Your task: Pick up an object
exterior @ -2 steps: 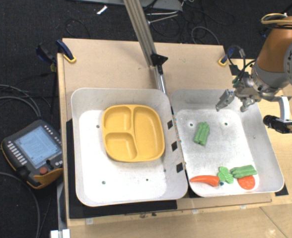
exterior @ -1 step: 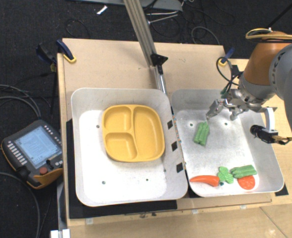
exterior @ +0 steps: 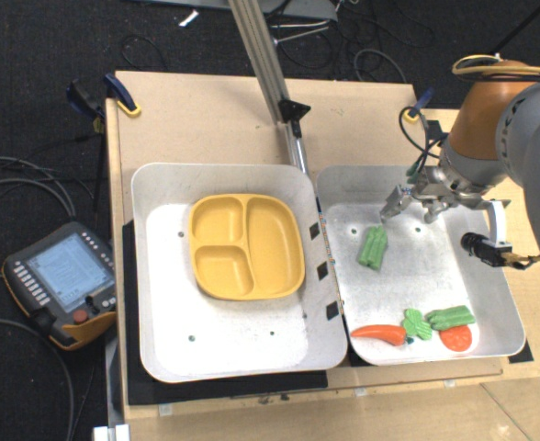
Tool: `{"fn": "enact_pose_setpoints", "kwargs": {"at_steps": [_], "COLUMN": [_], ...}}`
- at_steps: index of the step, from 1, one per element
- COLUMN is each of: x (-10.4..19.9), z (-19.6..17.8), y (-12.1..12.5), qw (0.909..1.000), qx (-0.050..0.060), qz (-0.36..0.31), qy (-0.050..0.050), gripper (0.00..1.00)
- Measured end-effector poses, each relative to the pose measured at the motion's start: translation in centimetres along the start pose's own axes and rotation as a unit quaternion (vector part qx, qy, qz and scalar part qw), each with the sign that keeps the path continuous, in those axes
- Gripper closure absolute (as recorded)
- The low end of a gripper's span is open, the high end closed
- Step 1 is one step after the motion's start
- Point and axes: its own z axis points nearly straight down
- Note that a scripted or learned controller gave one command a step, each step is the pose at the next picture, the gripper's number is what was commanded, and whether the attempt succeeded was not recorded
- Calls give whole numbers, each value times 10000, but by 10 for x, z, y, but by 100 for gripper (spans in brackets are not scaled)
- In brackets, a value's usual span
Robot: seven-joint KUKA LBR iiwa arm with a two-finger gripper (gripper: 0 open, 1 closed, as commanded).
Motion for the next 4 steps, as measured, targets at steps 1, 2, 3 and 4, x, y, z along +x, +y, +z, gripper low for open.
{"fn": "enact_pose_setpoints", "kwargs": {"at_steps": [1, 2, 3, 4], "x": [0, -8, -16, -15], "z": [-11, -59, -110, -153], "y": [1, 5, 11, 12], "qw": [10000, 10000, 10000, 10000], "qx": [-14, -38, -41, -36], "qz": [-3, 12, 6, -1], "qy": [-5, -7, -9, -4], "gripper": [100, 100, 100, 100]}}
